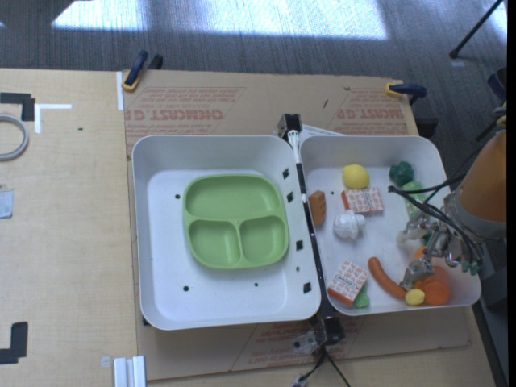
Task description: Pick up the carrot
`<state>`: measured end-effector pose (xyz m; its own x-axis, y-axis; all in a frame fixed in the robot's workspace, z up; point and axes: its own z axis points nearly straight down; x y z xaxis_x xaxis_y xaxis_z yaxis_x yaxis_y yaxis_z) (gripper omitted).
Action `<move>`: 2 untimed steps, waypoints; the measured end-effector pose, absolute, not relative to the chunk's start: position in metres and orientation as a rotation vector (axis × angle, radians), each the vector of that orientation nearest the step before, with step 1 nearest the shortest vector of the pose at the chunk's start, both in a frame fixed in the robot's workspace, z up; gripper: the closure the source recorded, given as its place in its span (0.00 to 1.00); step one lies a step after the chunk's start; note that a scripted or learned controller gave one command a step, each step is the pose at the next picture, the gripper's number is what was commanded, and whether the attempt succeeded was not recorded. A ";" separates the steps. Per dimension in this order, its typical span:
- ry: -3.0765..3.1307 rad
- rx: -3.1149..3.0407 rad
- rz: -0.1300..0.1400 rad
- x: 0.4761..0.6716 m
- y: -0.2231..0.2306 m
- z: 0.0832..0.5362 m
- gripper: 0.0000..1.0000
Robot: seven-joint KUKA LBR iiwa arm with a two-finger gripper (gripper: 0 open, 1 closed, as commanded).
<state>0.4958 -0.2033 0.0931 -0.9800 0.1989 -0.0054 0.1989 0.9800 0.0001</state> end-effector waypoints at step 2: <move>3.014 0.868 0.000 0.479 -0.170 0.190 1.00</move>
